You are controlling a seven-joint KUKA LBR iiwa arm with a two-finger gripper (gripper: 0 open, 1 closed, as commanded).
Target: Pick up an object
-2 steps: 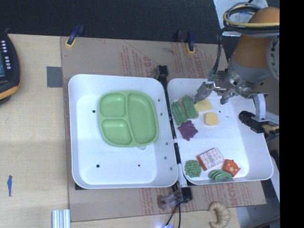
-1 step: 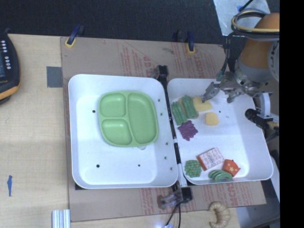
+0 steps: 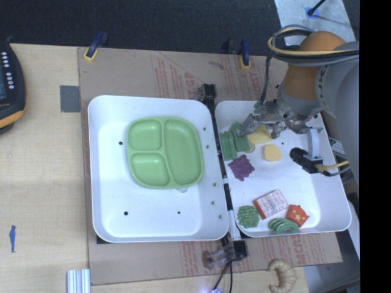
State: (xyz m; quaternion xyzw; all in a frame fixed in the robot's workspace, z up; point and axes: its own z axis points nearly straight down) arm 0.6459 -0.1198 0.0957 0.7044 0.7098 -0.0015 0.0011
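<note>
Gripper [image 3: 261, 124] low over yellow piece [image 3: 258, 137], upper right bin [image 3: 330, 209]; finger state indiscernible. Centre on piece, avoid green stalks [image 3: 231, 144], then close.

A grey arm [image 3: 342, 84] is seen, with a rounded orange band [image 3: 308, 66] above the wrist. A black cable with a pale edge [image 3: 293, 38] is looped around the orange band. Below the band, a gripper [image 3: 263, 122] of bare metal-grey parts is carried.
</note>
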